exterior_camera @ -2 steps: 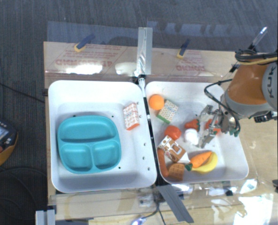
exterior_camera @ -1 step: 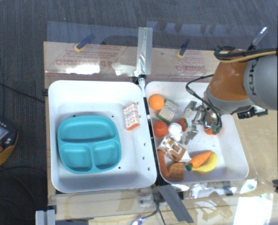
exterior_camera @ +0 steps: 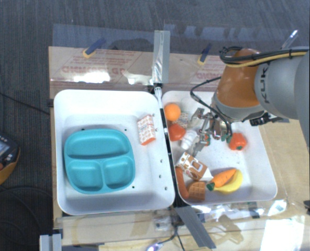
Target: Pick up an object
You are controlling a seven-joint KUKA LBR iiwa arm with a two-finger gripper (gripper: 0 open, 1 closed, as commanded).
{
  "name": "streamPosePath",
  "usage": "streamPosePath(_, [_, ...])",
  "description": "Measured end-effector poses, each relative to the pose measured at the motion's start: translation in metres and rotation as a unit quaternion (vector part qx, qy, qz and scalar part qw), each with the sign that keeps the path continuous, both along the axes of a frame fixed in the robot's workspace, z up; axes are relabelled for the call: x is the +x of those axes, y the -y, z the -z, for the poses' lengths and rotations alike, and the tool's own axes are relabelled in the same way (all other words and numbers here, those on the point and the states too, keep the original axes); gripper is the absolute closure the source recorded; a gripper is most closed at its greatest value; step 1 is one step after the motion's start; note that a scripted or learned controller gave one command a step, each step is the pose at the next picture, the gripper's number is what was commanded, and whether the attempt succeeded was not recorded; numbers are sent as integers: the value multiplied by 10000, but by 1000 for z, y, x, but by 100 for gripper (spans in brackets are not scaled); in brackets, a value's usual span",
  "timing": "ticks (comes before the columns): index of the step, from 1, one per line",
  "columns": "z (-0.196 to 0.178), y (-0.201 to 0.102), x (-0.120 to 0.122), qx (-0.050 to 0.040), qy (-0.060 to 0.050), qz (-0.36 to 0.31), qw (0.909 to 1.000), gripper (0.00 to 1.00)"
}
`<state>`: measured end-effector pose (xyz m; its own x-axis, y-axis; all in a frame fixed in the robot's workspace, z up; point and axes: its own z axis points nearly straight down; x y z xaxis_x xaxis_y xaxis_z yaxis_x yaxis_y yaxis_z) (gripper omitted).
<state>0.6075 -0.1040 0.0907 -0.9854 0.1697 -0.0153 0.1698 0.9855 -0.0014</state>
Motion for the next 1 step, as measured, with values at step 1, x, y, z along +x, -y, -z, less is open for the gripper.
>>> streamPosePath(1, [-11,0,1,-19,14,-5,10000,100])
